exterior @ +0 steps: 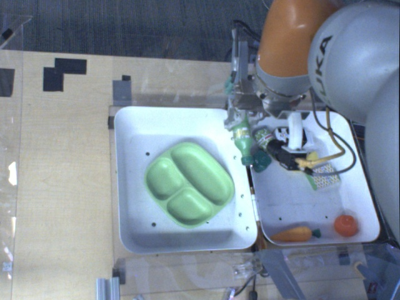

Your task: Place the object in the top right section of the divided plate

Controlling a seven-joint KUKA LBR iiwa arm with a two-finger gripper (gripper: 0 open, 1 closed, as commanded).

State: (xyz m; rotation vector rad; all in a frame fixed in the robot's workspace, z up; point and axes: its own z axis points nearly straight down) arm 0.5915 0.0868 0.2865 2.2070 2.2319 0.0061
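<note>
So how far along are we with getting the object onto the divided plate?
Nothing placed yet: the green divided plate in the left bin carries no object. In hand: the gripper hangs over the wall between the bins, a small green object at its tip; grip unconfirmed. Left: carry it to the plate's top right section and release.

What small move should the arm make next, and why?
Probably carry the green bottle left and a little down toward the green divided plate. The gripper hangs over the seam between the bins with the bottle at its fingertips, short of the plate's top right section.
</note>
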